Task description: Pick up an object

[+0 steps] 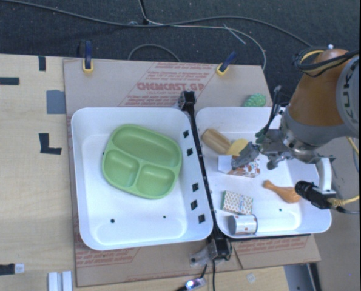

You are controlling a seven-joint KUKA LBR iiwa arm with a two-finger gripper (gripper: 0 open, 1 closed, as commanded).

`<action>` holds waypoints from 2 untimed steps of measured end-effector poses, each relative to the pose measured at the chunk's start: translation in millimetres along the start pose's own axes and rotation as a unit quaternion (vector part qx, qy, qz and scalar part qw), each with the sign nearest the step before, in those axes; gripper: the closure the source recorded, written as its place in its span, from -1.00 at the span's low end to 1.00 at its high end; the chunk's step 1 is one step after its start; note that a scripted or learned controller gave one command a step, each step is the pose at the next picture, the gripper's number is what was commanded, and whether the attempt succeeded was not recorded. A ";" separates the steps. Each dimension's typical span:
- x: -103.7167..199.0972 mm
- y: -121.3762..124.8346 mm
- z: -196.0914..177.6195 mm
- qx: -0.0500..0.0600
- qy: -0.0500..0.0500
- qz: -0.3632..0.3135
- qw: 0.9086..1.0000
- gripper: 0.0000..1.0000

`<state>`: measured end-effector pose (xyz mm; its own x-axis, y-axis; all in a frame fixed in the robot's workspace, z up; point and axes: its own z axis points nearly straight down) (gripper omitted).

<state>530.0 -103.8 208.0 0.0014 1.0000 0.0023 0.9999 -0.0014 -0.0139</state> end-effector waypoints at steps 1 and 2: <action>0.2 2.6 -5.7 -0.006 -0.001 -0.002 1.000 -1.00; 5.7 7.3 40.7 -0.004 -0.001 -0.001 1.000 -1.00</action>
